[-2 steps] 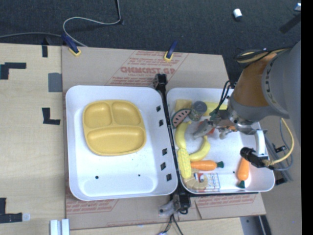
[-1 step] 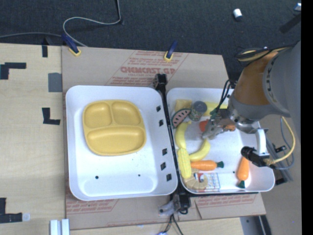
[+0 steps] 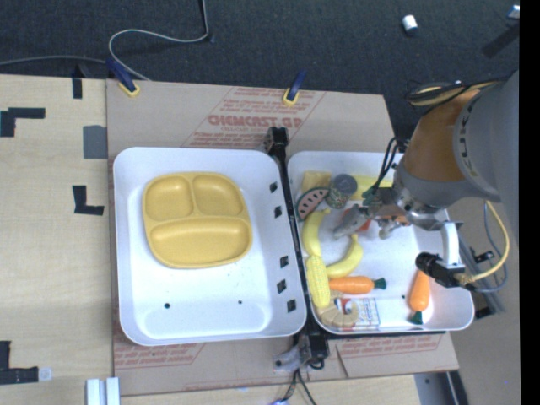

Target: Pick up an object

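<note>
The right bin (image 3: pixel 439 323) holds toy food: a yellow banana (image 3: pixel 331 245), a corn cob (image 3: pixel 317 282), two carrots (image 3: pixel 353 284) (image 3: pixel 418 293), a small can (image 3: pixel 342 189), a watermelon slice (image 3: pixel 310 199) and a printed packet (image 3: pixel 353 312). My gripper (image 3: pixel 359 219) reaches in from the right and hovers low over the banana's upper bend, just below the can. Nothing shows between its fingers. The arm's grey body and orange band (image 3: pixel 439 146) cover the bin's upper right part.
The left bin (image 3: pixel 135 310) holds a yellow divided plate (image 3: pixel 198 218) in its upper half. A black divider (image 3: pixel 285 226) runs between the bins. Cables hang off the arm over the right bin's right edge. Cardboard lies under both bins.
</note>
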Available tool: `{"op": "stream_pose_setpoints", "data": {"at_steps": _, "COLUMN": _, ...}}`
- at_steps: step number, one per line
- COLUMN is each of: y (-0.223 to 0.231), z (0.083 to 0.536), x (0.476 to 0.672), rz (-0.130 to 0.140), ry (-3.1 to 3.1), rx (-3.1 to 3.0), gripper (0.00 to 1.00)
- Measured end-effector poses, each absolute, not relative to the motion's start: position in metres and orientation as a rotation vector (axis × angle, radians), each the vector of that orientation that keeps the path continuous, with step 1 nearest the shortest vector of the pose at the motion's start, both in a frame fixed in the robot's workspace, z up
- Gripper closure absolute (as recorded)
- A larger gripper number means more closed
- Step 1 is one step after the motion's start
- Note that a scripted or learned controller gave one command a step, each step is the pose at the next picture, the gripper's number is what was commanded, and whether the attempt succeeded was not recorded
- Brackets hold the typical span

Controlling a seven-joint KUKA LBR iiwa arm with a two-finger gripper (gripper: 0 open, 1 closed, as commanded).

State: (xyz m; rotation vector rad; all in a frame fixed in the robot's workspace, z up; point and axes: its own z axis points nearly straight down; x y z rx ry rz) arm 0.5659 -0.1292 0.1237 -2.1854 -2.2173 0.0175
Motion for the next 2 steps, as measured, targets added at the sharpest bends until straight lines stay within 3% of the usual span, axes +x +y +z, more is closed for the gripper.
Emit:
{"op": "stream_pose_setpoints", "data": {"at_steps": 1, "y": -0.1275, "z": 0.1303, "x": 0.5660, "rz": 0.019, "ry": -2.216, "rx": -2.179, "gripper": 1.00}}
{"op": "stream_pose_setpoints", "data": {"at_steps": 2, "y": -0.1276, "z": 0.1302, "x": 0.5660, "rz": 0.019, "ry": -2.216, "rx": -2.179, "gripper": 0.00}}
